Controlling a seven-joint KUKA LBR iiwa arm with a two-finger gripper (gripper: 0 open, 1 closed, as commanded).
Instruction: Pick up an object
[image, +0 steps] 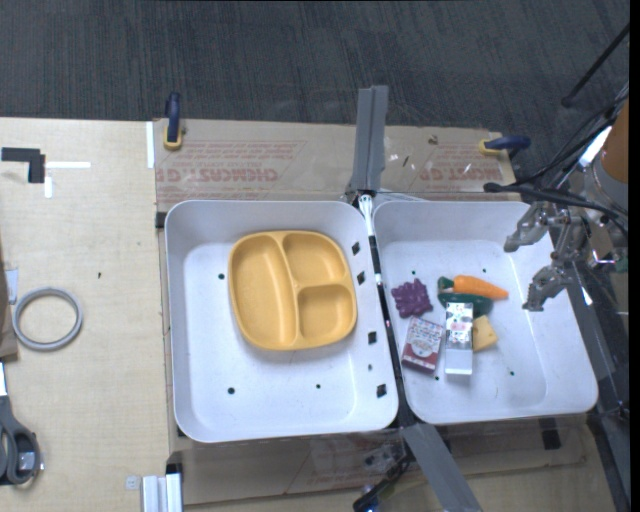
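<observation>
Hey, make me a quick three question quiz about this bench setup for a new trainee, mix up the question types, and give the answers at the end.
1. True or false: the yellow divided plate lies in the right bin.
2. Which item lies nearest the claw? A) toy carrot B) purple grapes C) red packet
3. Fill in: the tape ring rests on the ____, outside both bins.

Key: 1. False, it lies in the left bin. 2. A. 3. Bench.
</observation>
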